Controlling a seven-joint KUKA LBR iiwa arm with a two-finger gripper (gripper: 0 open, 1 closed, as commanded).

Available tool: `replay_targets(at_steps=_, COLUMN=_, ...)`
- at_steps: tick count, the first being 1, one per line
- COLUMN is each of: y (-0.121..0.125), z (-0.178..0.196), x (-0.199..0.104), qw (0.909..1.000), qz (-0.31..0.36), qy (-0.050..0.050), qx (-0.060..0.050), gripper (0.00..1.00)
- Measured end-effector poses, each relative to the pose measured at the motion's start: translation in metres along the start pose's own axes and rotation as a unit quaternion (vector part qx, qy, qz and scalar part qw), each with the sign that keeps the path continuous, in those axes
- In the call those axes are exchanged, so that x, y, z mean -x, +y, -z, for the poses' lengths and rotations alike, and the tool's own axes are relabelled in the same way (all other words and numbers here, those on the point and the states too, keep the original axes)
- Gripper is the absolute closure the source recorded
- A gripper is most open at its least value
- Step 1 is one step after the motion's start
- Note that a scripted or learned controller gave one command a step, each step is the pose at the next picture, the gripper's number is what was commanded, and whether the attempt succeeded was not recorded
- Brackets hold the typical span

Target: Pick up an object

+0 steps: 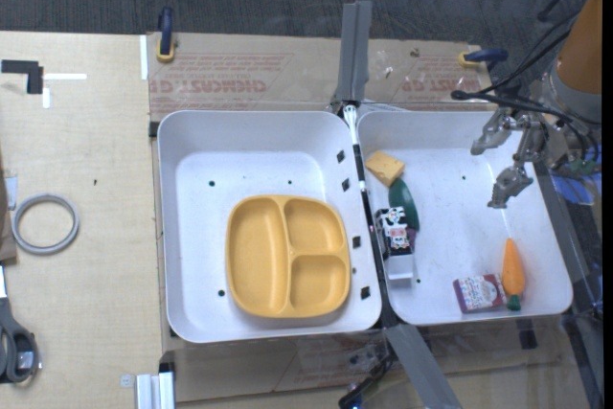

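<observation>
Nearest the camera, at the 5 o'clock corner of the right bin [450, 306], a small maroon packet [478, 292] lies flat, and just beside it at its 2 o'clock a toy carrot [513, 269] lies with its green end toward the bin's near rim. At 9 o'clock from these, along the divider between the bins, a small white box [397, 235] with a dark printed face sits near the rim, a dark green piece [403, 201] touching its far end, and a yellow sponge [385, 168] just beyond that at 11 o'clock. In the left bin [192, 206] a yellow plate [287, 256] with three compartments lies toward the near side. On the bare table [77, 302] at 9 o'clock of that bin rests a grey ring [42, 223], and scissors [17, 350] lie at the near left edge. Farther back, the claw [509, 170] hangs over the right bin's 2 o'clock part, well apart from the carrot and packet — whether its grip is open or closed I cannot tell, and nothing shows held in it. Above it the arm [584, 43] comes in from 3 o'clock with dark cables. At the far side, cardboard [249, 77] lies under the bins, pinned by two clamps [167, 35].
</observation>
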State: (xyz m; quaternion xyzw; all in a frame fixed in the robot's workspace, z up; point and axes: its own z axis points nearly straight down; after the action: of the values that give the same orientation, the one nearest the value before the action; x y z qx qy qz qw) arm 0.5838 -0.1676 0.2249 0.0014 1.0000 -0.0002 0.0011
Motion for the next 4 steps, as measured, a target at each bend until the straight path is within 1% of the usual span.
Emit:
replay_targets(at_steps=1, y=0.013, z=-0.125, x=-0.054, qw=0.9901, qz=-0.140, qy=0.001, qx=0.000, gripper=0.00)
replay_targets(at_steps=2, y=0.069, z=-0.132, x=0.015, qw=0.9713, qz=-0.238, qy=-0.002, qx=-0.002, gripper=0.00)
replay_targets(at_steps=3, y=0.059, z=-0.132, x=0.038, qw=0.8966, qz=-0.443, qy=-0.001, qx=-0.001, gripper=0.00)
replay_targets(at_steps=4, y=0.066, z=-0.132, x=0.074, qw=0.8677, qz=-0.497, qy=0.000, qx=-0.001, gripper=0.00)
